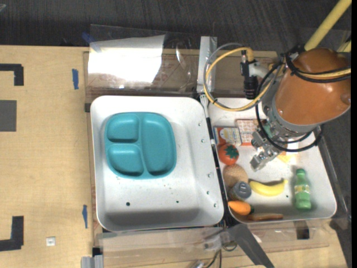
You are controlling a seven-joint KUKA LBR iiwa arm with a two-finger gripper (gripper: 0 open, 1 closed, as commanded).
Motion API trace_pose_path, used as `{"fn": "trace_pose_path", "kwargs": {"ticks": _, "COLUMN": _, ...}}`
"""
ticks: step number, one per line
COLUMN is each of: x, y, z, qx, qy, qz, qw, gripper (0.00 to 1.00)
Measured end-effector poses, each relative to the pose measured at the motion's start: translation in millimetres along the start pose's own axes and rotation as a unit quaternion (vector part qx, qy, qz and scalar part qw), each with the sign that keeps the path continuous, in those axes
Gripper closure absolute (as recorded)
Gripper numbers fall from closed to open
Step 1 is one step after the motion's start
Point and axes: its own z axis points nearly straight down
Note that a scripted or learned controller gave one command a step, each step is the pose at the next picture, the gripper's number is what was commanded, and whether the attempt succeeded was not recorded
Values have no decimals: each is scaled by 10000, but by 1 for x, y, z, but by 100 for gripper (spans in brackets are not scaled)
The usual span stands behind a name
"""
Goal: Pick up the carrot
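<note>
Two bins lie under me, and my jaws hang over the right bin [326, 175]; whether they are parted or clenched I cannot tell. Just below sits a banana [268, 187]. My carrot [240, 207] lies well apart, tight in the near-left corner beside a grey lump [242, 190]. I judge the wall may block a finger, or I nudge the lump instead.

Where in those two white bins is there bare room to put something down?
Mostly the left bin: bare floor borders the teal plate below and to its right. The right bin is crowded: tomato, banana, carrot and green bottle lie close together under the hand.
</note>
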Motion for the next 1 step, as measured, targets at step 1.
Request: {"fn": "trace_pose_path", "kwargs": {"ticks": 1, "x": 43, "y": 34, "z": -125, "qx": 6, "qy": 34, "qz": -1891, "qw": 9820, "gripper": 100}}
